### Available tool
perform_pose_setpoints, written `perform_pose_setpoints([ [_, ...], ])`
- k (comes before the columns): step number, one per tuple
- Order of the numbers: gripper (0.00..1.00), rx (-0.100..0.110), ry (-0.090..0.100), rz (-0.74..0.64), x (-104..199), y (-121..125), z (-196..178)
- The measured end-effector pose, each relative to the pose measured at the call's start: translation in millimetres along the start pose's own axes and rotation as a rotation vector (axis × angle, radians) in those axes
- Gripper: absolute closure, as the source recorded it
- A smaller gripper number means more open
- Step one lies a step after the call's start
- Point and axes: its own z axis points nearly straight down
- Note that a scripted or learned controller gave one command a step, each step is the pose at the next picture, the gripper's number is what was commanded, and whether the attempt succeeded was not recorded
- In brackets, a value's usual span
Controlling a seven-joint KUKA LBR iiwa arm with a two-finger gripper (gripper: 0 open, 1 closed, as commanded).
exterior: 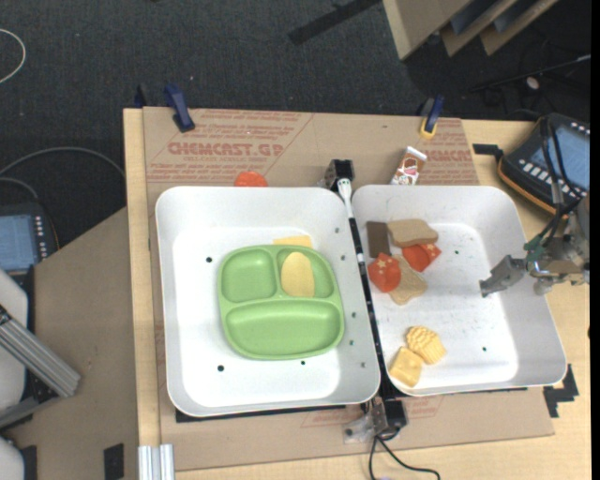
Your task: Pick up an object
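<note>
A brown cardboard sheet (pixel 281 141) printed with red lettering covers the bench, pinned along its far edge by two blue clamps (pixel 178 107) — one with a yellow tip. Dark grey carpet (pixel 141 47) surrounds it, crossed by black cables (pixel 56 169). A wooden piece of furniture (pixel 459 23) stands beyond — evenly lit.

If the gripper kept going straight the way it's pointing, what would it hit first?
The gripper points left across the right bin. The tan bread slice beside the tomato looks first, though height is unclear.
</note>
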Motion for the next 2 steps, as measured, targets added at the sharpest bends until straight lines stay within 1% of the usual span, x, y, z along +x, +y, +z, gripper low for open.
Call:
perform_pose_setpoints([
  [1,0.0,0.004,0.003,-0.006,79.4,-2.3,145.9],
  [2,0.0,-0.005,-0.002,-0.003,72.9,53.3,139.0],
])
